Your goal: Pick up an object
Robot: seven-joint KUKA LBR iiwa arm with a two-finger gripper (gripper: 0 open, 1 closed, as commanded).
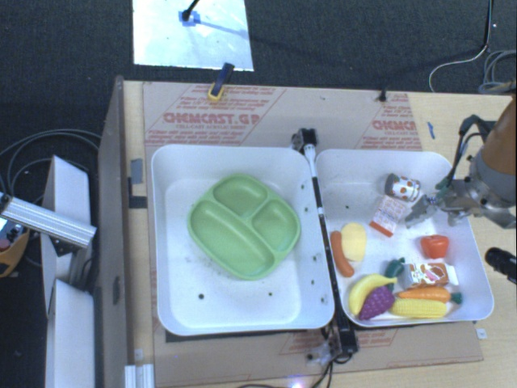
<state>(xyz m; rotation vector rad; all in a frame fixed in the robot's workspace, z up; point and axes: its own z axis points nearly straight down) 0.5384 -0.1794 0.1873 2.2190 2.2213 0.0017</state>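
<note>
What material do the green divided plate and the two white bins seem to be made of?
The green divided plate looks like moulded plastic: uniform colour, soft sheen, rounded compartment ridges. The left bin and right bin look like thin formed plastic, smooth white with rounded corners.

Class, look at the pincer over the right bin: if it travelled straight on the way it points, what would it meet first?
Probably the small red-and-white carton, just beyond the pincer; height is unclear.

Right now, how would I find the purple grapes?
Look in the right white bin, down at its near edge where toy foods pile up. The grapes lie against the banana, left of the corn; they're the only purple, bumpy thing.
</note>
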